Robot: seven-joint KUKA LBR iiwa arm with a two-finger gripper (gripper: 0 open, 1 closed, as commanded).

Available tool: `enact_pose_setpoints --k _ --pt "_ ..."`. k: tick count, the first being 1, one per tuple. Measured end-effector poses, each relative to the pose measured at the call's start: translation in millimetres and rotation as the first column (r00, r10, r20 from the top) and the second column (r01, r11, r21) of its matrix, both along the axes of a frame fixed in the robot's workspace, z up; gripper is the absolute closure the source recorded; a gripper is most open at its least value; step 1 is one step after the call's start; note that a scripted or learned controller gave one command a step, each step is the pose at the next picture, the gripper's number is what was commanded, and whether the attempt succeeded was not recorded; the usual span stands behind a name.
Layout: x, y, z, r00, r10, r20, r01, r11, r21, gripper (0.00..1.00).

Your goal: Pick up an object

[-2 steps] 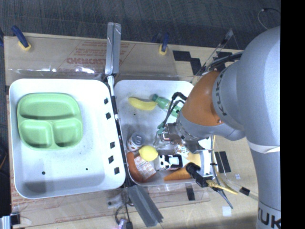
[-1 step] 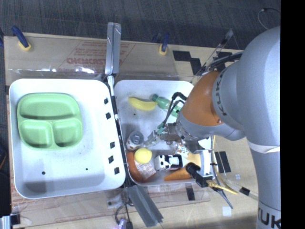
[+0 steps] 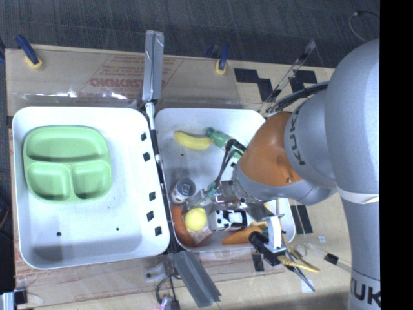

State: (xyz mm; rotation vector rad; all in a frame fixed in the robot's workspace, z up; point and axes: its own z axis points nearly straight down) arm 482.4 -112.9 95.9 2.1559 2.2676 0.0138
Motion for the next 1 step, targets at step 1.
enact_pose_setpoints --k 1 --pt "1.0 0.6 7.8 1.000 0.006 -0.001 -0.006 1.000 0.001 1.00"
